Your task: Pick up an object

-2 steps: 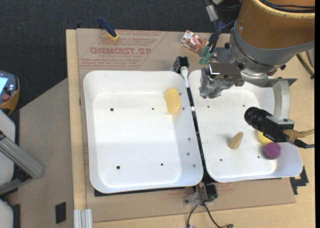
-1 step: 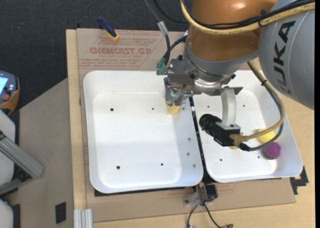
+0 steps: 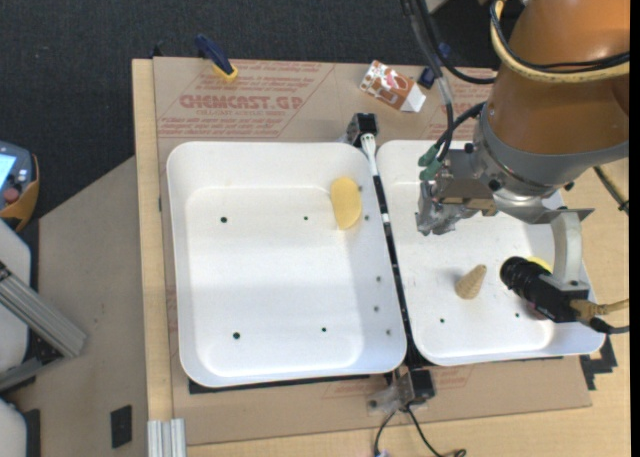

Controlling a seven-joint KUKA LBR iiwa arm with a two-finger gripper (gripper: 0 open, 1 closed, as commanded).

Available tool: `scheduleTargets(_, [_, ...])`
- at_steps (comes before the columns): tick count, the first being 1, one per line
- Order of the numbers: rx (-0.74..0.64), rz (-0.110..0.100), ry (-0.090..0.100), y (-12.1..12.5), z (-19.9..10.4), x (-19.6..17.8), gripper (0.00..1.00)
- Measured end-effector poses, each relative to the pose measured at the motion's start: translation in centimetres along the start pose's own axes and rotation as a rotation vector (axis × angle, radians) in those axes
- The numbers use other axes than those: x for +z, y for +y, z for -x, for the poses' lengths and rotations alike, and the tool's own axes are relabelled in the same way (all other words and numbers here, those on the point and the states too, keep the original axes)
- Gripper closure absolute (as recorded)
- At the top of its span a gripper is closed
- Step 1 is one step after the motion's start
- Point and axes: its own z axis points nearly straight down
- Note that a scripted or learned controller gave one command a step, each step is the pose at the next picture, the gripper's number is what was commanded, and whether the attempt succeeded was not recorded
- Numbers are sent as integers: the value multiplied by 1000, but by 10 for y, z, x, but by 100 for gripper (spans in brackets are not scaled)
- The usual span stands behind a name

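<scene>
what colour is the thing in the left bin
Pale yellow, in the camera view.

A pale yellow oval piece (image 3: 346, 203) lay flat in the left bin's far right corner; a tan cone (image 3: 470, 282) lay in the right bin.

Bright, even overhead light washes out the 2 shallow white plastic bins (image 3: 270, 345), with soft shadow on the left bin's near floor. Focus is slightly soft throughout.
</scene>
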Motion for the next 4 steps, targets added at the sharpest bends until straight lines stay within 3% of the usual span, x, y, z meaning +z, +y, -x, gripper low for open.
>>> scheduleTargets(1, [-14,26,6,1,-24,-148,100])
scheduleTargets(2, [-20,-6,1,-2,-121,-53,100])
scheduleTargets(3, [-14,17,7,0,-135,-145,100])
scheduleTargets(4, [-14,-12,-5,-3,-180,30,100])
